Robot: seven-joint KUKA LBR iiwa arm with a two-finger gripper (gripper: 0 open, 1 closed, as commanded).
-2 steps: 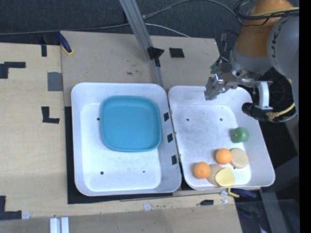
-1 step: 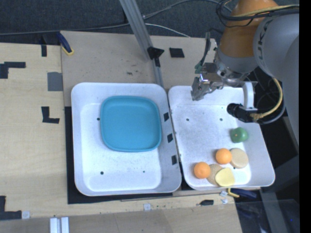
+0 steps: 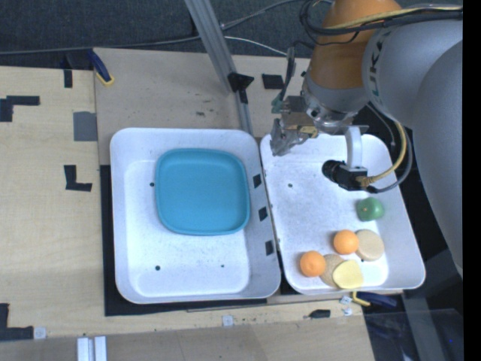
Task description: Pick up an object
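Camera view puts the gripper over the right bin's far-left corner; whether it is released or clenched, I cannot tell.

A flat wooden bench lies under everything. Small black tape marks and one grey square patch are stuck on its left side. A dark grey carpet floor runs along the top, with thin black and white cables trailing over it. A slanted silver metal pole comes down from the top and ends just behind the bins. Two shallow white plastic bins sit side by side, touching. The left bin holds a square blue plastic plate with round corners, lying flat near the middle. The right bin is speckled inside.
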